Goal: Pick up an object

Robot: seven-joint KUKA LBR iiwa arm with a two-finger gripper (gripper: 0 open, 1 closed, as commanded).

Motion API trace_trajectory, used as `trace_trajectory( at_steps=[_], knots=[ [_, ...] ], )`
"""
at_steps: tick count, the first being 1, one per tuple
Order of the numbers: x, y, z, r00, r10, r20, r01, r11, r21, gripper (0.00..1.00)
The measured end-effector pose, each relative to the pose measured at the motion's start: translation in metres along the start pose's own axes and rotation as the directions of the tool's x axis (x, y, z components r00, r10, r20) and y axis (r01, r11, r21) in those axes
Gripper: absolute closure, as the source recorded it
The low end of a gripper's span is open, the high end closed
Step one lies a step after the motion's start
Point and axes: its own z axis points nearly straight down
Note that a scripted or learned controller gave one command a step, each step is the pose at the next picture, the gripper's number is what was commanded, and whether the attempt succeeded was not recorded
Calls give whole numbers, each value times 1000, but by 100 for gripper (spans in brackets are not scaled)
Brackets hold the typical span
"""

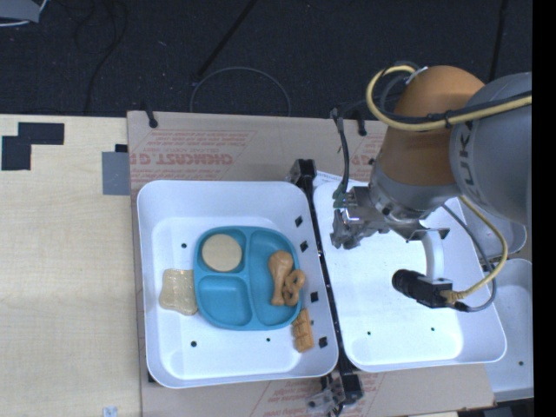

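Note:
In the left bin (165, 207) lies a blue divided plate (228, 304). A round tan disc (221, 252) sits in its upper-left compartment and a brown twisted pretzel piece (285, 278) in its right one. A pale bread-like slice (179, 291) lies against the plate's left edge. A small ridged brown piece (302, 330) rests by the plate's lower-right corner. My gripper (346, 231) hangs over the right bin (391, 346), close to its left wall and apart from every object. Nothing shows in its grasp.
A black divider (314, 259) with clips runs between the two bins. The arm's grey and orange body (434, 137) covers the right bin's upper part. Cardboard (217, 146) lies under both bins, with wooden bench to the left.

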Motion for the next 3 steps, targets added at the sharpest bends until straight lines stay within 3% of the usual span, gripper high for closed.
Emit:
trace_trajectory(
  at_steps=[2, 3],
  knots=[
    [92, 3, 6, 1000, 0, 1, 0, 1000, 1, 100],
    [91, 3, 6, 1000, 1, 2, -1, 1000, 1, 0]
  ],
)
